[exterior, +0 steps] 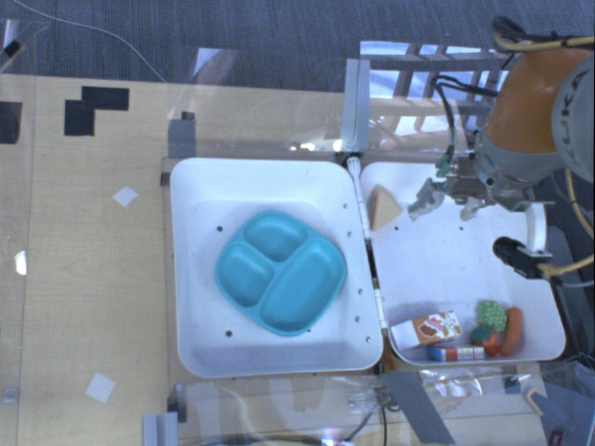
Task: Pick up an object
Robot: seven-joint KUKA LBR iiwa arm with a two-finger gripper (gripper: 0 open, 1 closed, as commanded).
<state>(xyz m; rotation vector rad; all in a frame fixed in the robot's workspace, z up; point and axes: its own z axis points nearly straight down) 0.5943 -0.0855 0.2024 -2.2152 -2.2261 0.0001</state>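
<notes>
White plastic bins sit side by side on the wooden bench. In the left bin lies a blue plate with three compartments, set near the middle of the floor. The right bin holds a tan wedge at its upper left, touching or nearly touching the divider between the bins. Along the near wall of that bin lies a cluster: a small orange-and-white carton, a marker-like tube just below it, a green broccoli-like piece and an orange carrot-like piece at the right end (exact contacts within the cluster cannot be judged). The arm reaches in from the right, orange band uppermost. The gripper hangs over the upper part of the right bin, just right of the wedge and well apart from the cluster. Its two fingers stand apart, with nothing between them.
</notes>
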